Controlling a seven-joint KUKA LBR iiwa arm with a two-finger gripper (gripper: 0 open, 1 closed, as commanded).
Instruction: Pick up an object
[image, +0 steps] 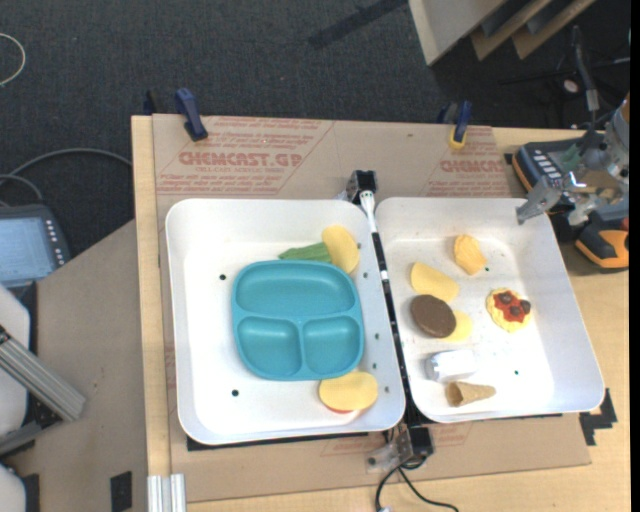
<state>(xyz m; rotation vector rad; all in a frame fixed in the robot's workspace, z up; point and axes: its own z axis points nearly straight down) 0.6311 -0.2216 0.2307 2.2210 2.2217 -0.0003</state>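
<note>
Nothing is picked up yet: the gripper (548, 196) hangs at the right bin's (560, 400) top corner, maybe open, empty, far from the brown cookie (434, 316)

Robotics lab setting is indicated. Worktop (300, 150) is covered with printed protective sheeting, held by blue clamps (190, 112) at the top of the frame. Two white bins (190, 300) are joined at centre. Cables (60, 165) are strewn over dark carpet (250, 50), upper left.
</note>
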